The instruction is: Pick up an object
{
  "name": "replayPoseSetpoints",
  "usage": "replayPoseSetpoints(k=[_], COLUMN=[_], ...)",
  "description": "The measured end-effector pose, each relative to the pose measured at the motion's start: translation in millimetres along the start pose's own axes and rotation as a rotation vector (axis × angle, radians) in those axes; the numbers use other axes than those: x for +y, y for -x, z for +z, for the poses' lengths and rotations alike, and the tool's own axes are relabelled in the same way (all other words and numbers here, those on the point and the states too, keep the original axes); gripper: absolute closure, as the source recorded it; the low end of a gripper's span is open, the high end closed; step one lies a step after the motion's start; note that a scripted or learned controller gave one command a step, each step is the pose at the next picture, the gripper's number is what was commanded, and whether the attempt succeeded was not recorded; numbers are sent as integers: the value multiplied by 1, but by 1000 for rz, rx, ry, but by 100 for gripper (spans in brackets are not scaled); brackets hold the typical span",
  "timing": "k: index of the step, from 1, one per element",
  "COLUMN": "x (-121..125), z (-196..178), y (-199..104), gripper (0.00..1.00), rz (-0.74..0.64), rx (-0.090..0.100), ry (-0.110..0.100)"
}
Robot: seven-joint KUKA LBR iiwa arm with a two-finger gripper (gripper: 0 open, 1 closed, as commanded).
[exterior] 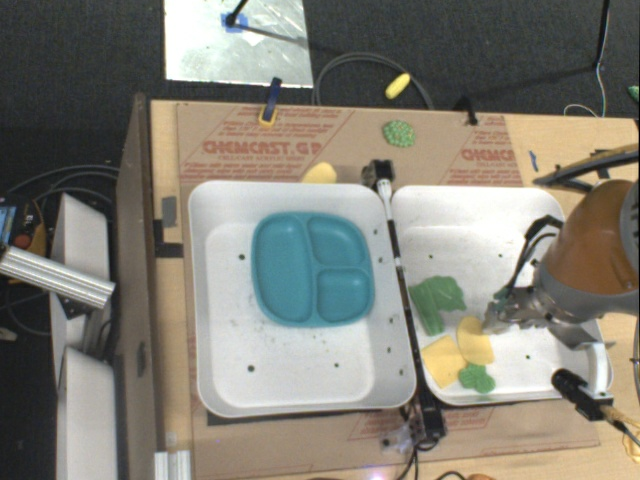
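Observation:
In the right bin (pixel 470 218) lie a green leafy toy (pixel 437 300), a yellow flat piece (pixel 442 360), a yellow rounded piece (pixel 475 344) and a small green piece (pixel 477 378). My gripper (pixel 497 315) is low in the right bin, just right of the green leafy toy and right above the yellow rounded piece. The arm's body hides the fingers. A teal divided plate (pixel 312 268) rests in the left bin (pixel 220 368).
On the cardboard behind the bins sit a yellow object (pixel 320 174) and a green knobbly ball (pixel 399 133). A black divider clamp (pixel 380 175) stands between the bins. Cables run along the right bin's far side.

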State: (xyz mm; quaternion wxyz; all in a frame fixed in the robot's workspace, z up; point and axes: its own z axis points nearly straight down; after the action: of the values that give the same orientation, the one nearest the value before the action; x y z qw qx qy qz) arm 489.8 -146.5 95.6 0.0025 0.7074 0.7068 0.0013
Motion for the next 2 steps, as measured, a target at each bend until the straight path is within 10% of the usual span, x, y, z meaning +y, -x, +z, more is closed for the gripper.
replayPoseSetpoints(k=[1, 2], x=[8, 7], z=[-67, -63], y=[5, 4], gripper=[100, 0], rz=[-5, -3], rx=[0, 1], ry=[1, -3])
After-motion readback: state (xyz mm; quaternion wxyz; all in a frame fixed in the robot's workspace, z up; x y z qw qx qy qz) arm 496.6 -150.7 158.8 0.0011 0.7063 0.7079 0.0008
